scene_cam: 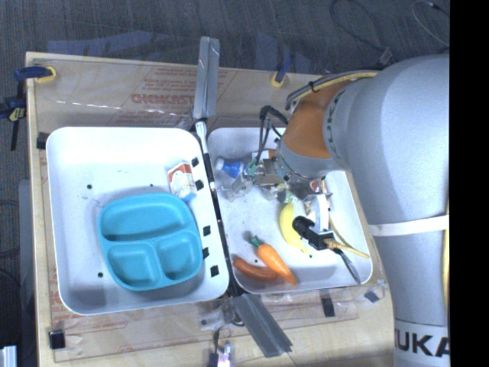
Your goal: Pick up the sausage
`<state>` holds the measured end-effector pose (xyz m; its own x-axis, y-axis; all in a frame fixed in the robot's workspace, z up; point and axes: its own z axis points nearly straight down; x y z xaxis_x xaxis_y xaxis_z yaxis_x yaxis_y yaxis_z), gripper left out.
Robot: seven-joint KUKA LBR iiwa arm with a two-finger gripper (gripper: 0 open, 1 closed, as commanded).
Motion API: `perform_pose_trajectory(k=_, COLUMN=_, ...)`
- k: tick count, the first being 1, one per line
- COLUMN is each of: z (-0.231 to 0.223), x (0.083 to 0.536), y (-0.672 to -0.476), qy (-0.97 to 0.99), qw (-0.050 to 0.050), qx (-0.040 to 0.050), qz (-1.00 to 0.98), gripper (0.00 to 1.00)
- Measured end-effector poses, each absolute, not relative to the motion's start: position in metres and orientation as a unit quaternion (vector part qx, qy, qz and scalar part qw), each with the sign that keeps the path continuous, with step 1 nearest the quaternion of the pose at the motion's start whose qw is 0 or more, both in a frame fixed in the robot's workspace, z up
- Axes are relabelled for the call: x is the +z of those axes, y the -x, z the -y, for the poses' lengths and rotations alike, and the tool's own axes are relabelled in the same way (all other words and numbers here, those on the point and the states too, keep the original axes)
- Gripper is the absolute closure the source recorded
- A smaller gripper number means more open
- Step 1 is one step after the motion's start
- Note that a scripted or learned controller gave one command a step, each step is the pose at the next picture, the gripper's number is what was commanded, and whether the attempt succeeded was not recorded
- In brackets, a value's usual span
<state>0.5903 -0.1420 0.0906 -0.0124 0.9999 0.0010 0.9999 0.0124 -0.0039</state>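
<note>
The sausage (249, 269) is reddish brown and lies at the near edge of the right bin (348, 205). An orange carrot (273, 259) with a green top rests against it. My gripper (260, 177) hangs over the far half of the right bin, well away from the sausage and close to a clear item with a blue end (230, 167). The grey wrist with its orange band (306, 132) covers the bin's far right corner.
A yellow banana (288, 225) lies mid-bin, just under the wrist. The left bin (76, 167) holds a blue three-compartment tray (150, 239) and a small red and white carton (181, 180) near the divider. The arm fills the right side.
</note>
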Motion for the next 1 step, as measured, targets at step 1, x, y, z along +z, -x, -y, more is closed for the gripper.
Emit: perform_pose_trajectory(k=1, z=0.1398, x=0.2073, y=-0.5632, qy=0.669, qw=0.001, qx=0.0003, qz=0.743, gripper=0.00)
